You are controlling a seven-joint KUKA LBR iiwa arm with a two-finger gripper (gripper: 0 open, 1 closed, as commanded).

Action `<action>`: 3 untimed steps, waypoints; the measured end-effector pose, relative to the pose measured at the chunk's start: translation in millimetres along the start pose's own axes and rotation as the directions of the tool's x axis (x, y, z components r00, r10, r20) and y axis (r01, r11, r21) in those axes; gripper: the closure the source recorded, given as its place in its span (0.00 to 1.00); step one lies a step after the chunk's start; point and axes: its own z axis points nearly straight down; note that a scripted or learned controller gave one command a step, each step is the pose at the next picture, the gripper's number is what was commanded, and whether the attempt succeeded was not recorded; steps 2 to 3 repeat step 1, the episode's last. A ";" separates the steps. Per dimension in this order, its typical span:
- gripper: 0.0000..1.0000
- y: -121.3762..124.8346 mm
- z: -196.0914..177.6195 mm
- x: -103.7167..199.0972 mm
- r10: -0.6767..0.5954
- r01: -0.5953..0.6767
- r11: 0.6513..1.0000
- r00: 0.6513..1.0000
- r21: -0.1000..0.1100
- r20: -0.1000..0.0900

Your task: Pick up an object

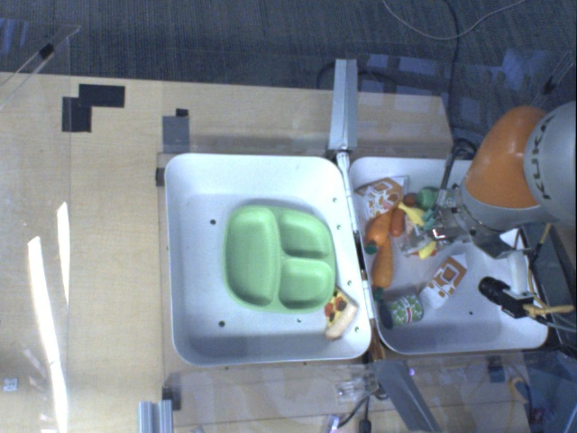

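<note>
My gripper [435, 227] is low in the right bin [469, 332], over a cluster of small toys. Just to its left lie a yellow banana [413, 213] and a small yellow piece [425, 252]. Two orange carrots sit further left, one [379, 230] above the other [383, 265]. A brown and white carton [446, 278] lies below the gripper, and a green can [406, 309] rests near the bin's front. A printed packet [380, 192] is at the bin's far left corner. The arm's grey and orange body hides the bin's right side.
The left bin [198, 332] holds a green divided plate [278, 258] in its middle. A pizza slice toy [340, 313] lies in that bin's near right corner, against the wall between the bins. A metal post [343, 106] stands behind the divider.
</note>
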 end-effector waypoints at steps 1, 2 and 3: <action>1.00 -12.1 -122.5 62.5 0.032 -0.032 0.999 0.999 0.011 0.000; 1.00 -12.1 -122.5 62.5 0.032 -0.032 0.999 0.999 0.011 0.000; 1.00 -12.1 -122.5 62.5 0.032 -0.032 0.999 0.999 0.011 0.000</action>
